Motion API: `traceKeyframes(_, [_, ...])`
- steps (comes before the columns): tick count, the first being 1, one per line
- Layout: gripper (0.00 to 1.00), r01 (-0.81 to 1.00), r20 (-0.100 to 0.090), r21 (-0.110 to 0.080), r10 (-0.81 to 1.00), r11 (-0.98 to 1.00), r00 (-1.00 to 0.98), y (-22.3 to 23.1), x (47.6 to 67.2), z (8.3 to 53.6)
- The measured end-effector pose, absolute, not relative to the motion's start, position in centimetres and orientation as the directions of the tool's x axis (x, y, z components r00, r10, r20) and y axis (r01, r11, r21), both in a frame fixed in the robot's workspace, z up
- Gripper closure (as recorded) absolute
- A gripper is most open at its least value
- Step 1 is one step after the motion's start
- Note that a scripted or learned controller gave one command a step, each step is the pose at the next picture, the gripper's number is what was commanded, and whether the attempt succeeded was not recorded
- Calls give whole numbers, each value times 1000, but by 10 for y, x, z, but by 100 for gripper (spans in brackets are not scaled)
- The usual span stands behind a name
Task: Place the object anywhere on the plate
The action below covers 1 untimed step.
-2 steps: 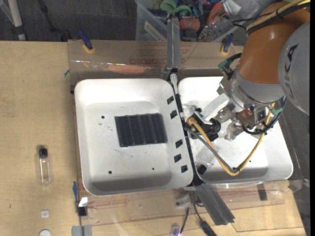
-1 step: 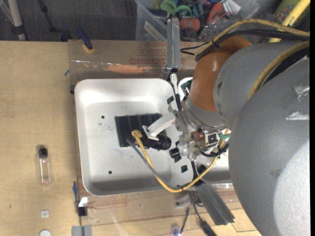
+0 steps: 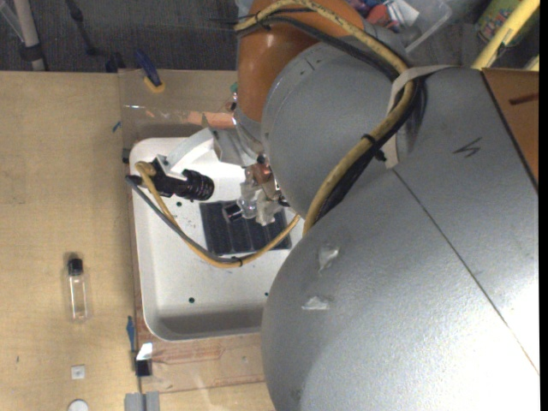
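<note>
- One white bin (image 3: 171, 315) lies in view on the bench, its near wall and left wall clear of my arm (image 3: 411, 229).
- My arm, grey with the orange band (image 3: 265, 50) above the wrist, covers the bin's right side.
- My gripper (image 3: 254, 202) hangs over the middle of the bin; I cannot tell whether it is open or closed, or whether it grips anything.
- A dark flat slab (image 3: 224, 236) lies on the bin floor just beneath the gripper, partly hidden by it; I cannot tell whether this is the plate or the object.
- A yellowish cable (image 3: 201, 253) loops from my wrist across the slab.
- A small clear vial (image 3: 78, 289) with a black cap lies on the bench near its left edge, well apart from the bin.
</note>
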<state>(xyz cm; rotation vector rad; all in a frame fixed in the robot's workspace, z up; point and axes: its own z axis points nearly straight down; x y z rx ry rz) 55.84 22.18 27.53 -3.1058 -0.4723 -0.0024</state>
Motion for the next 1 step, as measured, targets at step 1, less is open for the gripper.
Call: traceKeyframes(1, [100, 356, -5, -1, 356, -935, 935, 225, 478, 120])
